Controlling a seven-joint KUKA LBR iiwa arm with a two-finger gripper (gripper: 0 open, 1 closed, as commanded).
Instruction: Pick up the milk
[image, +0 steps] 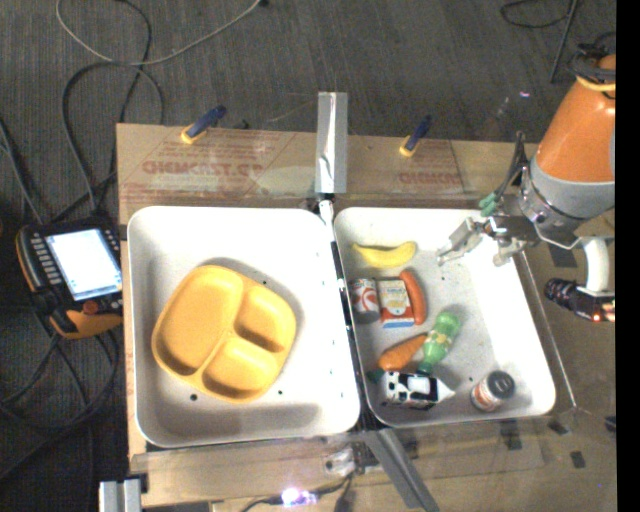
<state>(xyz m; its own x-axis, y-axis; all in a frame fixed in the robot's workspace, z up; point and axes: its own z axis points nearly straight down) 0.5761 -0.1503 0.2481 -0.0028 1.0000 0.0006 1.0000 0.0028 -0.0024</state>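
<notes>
Camera view shows the end effector (468, 240) hanging over the upper right part of the right bin (530, 300), its two thin fingers spread apart with nothing between them. The grey arm with its orange band (580, 130) reaches in from the right edge behind it.

The milk (397, 304), a small white carton with blue and red print, lies well to the lower left of the end effector, near the middle of the right bin. A hot dog (412, 291) lies touching the carton's right side, between it and the end effector. A red can (364, 298) lies just beyond the milk on its left. A banana (385, 254) rests directly left of the end effector, near the bin's top wall. Below the end effector sit a green bottle (440, 338) and a carrot (402, 352), touching each other. Further down are a black-and-white toy (410, 388) and a dark-lidded jar (492, 390).

Far to the left, the left bin (150, 300) holds a yellow divided tray (226, 331). Both bins sit on the desk (230, 170).
</notes>
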